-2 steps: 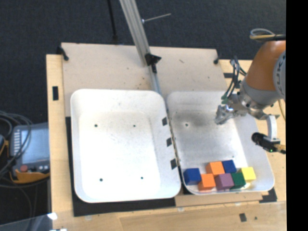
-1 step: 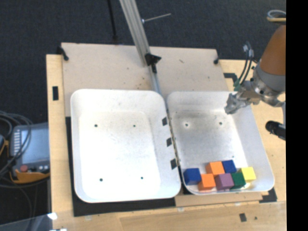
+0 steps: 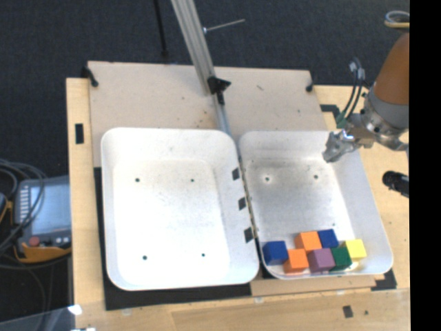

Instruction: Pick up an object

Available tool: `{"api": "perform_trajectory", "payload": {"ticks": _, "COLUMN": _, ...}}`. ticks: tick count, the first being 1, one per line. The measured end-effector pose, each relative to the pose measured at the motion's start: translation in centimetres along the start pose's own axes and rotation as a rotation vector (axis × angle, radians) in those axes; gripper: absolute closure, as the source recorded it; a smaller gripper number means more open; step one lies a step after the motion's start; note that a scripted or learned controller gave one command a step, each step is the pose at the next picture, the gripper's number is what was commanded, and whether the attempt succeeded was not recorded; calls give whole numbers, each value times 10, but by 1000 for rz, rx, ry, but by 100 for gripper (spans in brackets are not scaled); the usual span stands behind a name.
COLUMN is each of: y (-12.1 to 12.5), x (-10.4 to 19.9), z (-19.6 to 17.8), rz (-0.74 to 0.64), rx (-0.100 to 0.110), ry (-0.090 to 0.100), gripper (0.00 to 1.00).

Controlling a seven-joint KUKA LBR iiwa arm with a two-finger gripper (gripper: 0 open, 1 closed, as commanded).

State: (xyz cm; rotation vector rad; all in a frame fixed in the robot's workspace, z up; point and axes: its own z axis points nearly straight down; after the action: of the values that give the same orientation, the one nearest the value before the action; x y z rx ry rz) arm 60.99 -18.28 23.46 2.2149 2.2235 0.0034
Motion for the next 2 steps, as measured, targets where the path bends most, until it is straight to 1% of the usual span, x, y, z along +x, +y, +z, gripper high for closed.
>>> {"api": "perform_trajectory", "payload": {"ticks": 1, "y": -17, "x": 59, "z": -3, "rz": -3, "rx": 2, "ry": 1, "gripper": 100}}
{"api": "perform_trajectory", "payload": {"ticks": 2, "y": -23, "x": 112, "z": 3, "rz": -3, "rx": 4, "ry": 1, "gripper": 100}}
